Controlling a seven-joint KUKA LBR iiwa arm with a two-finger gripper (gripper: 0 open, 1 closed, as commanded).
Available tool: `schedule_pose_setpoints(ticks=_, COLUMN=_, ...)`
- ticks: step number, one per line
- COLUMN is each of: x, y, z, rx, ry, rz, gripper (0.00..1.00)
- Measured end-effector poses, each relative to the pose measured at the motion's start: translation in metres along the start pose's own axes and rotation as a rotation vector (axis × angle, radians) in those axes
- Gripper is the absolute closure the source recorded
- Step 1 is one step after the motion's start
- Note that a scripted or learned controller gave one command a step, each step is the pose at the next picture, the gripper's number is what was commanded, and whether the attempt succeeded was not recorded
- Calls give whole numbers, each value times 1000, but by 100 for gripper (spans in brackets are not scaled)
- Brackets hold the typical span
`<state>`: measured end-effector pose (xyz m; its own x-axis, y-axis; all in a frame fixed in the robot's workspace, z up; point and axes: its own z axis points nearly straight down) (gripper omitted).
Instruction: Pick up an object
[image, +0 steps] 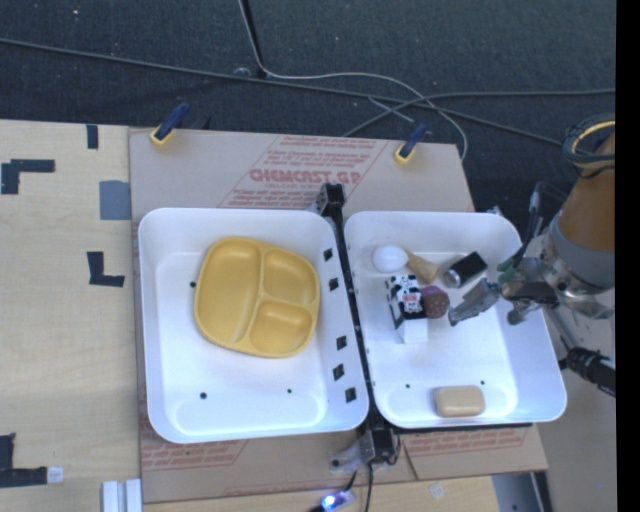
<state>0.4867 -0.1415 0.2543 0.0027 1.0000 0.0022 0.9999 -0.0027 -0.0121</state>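
Nearest first, lines run from the front edge of the counter (60, 300) to its far edge.

Front edge: cardboard sheet (300, 170) lies under both bins; its printed border shows below them.
Tan block (459, 401): rounded, soap-like, lying flat at the near side of the right bin (520, 400), well apart from the other items.
Right bin, middle: black-and-white box (405, 294) touching a small white block (413, 329) on its near side; dark maroon round piece (435, 301) just beside the box.
End effector (478, 300): grey, low over the right bin, reaching in from the right rim; fingers (468, 310) appear slightly apart with nothing visibly between them, tips just right of the maroon piece.
Arm (585, 225): grey body with orange band, beyond the right bin's right wall.
Right bin, far side: white ball (388, 258), beige wedge-shaped piece (423, 268), black cylinder (466, 269), in a row left to right, near one another.
Left bin (160, 300): yellow divided plate (257, 296), three compartments, lying flat near the bin's middle.
Divider: black strip (345, 300) between the two bins.
Far edge: two yellow-and-blue clamps (170, 123) (410, 144) gripping the cardboard; black cables (300, 75) across dark carpet beyond.
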Motion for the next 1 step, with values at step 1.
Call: schedule_pose_setpoints(ticks=1, x=0, y=2, z=-5, rx=-9, ry=-2, rz=-4, gripper=0)
